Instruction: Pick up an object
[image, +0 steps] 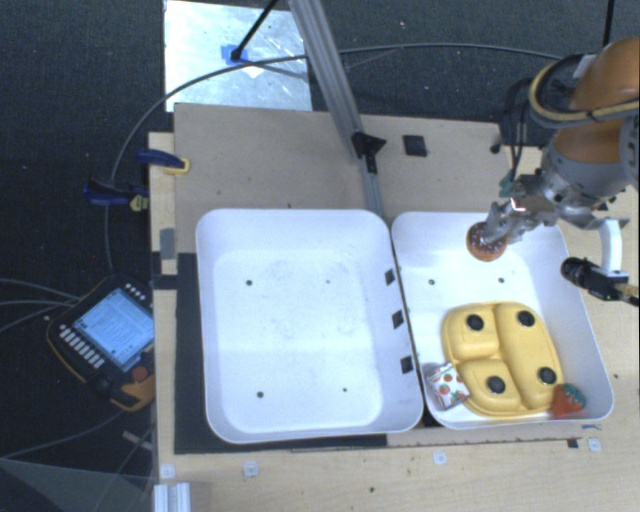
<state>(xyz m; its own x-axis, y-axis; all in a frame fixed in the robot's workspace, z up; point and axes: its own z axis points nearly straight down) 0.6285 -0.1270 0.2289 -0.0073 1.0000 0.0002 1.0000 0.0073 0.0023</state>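
My arm (585, 110) reaches in from the right, over the far right corner of the bench (270, 160), and my gripper (497, 229) sits above the far edge of the right bin (425, 290). Right at its tip there is a small round orange-brown object (487, 243), near the middle of that bin's far wall. The object lies against the end of my tool, touching or very nearly so, but I cannot tell from this slant whether it is actually clasped or only sits under the tip, and I cannot tell how wide my tool stands.

The other things in the right bin are well apart from my gripper, crowded along the near edge. A large yellow block (501, 358) with four black round spots takes up most of the near half. Just beside its near left corner, in the bin's near left corner, lies a small white and red piece (446, 385). A small red object (569, 400) rests against the block's near right corner, by the bin's near right corner.

The left bin (215, 300) lies side by side with the right one. Off the bench's left edge, a handheld control pendant (108, 335) with a lit screen lies on the dark floor.
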